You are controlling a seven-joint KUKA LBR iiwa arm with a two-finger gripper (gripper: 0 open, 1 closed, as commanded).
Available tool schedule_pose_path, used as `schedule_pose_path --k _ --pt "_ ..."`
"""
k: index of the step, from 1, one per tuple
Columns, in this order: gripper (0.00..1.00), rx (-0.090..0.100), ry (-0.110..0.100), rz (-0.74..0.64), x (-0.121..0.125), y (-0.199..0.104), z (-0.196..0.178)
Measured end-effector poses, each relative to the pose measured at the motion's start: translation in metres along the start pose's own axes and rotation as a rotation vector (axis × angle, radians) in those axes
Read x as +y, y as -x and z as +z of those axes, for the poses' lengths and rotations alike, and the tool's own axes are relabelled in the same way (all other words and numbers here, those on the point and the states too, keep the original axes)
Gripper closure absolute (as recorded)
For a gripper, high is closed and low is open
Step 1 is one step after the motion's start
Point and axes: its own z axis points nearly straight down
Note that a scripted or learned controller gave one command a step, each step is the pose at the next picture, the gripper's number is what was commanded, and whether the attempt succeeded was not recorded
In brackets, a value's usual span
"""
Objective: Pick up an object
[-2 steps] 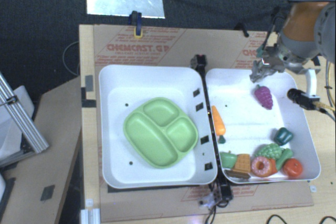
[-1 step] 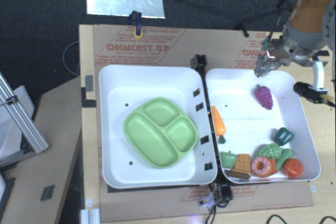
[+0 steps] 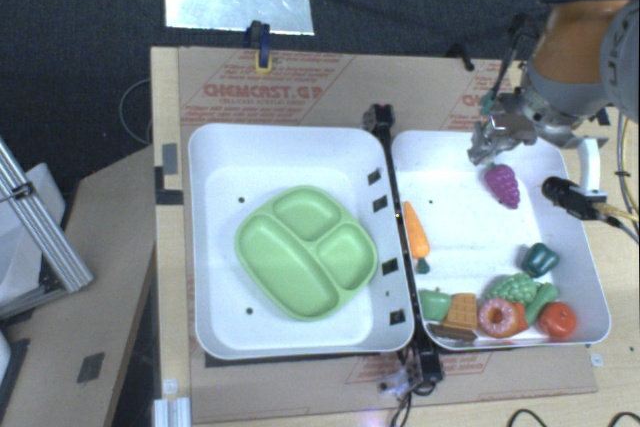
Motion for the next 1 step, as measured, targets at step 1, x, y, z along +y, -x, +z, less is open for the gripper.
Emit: schedule_pose_path --k 1 --pt "1.0 0.001 -0.001 -0.001 -0.0336 -0.0404 -0.0099"
